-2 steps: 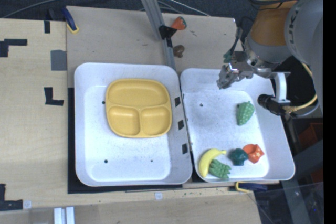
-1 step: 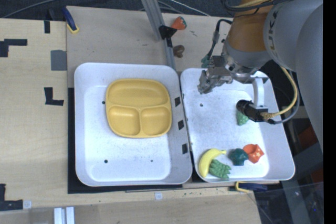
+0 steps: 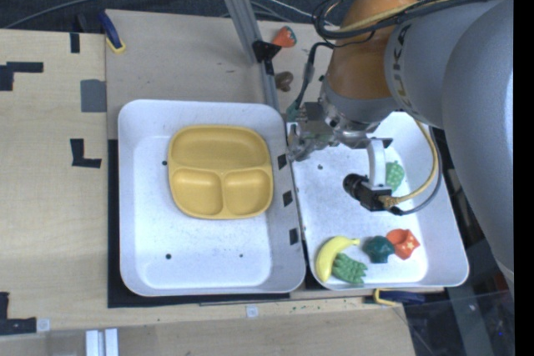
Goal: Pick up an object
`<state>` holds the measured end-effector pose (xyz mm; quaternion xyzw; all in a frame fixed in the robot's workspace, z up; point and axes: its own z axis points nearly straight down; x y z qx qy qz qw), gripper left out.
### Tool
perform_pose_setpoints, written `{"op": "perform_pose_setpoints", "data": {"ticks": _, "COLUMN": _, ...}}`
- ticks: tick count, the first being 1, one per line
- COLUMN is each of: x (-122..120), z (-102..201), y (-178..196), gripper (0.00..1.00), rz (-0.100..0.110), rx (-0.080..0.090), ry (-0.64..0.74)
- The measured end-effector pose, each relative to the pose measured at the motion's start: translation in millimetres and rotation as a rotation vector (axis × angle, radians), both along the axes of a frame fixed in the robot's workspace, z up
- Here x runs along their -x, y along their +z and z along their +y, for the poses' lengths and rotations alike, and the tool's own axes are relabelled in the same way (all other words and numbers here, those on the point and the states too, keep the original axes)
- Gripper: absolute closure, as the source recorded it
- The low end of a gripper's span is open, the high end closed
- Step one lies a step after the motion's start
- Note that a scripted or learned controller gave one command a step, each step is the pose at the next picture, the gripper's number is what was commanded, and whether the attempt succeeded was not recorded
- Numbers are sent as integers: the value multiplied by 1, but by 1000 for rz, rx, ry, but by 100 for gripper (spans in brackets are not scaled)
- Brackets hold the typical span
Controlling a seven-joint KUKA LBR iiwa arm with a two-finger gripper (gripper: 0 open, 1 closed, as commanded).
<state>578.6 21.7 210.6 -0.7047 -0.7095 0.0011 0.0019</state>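
Observation:
In the right bin, a yellow banana lies at the front left with a dark green knobbly toy against it. A teal piece and a red piece sit just to their right. A pale green piece lies by the arm's black fitting near the bin's right side. My gripper hangs over the right bin's back left corner, close to the wall between the bins and well apart from the toys. I see nothing in its grasp.
The left bin holds a yellow divided plate. A grey pole slants down to the bins' back edge. The big grey arm with its orange band covers the right bin's back right. A small orange object lies behind the bins.

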Motion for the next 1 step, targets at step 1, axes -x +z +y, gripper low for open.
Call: {"op": "perform_pose_setpoints", "data": {"ticks": 1, "x": 12, "z": 52, "y": -1, "gripper": 100, "rz": -1, "rx": -1, "ry": 1}}
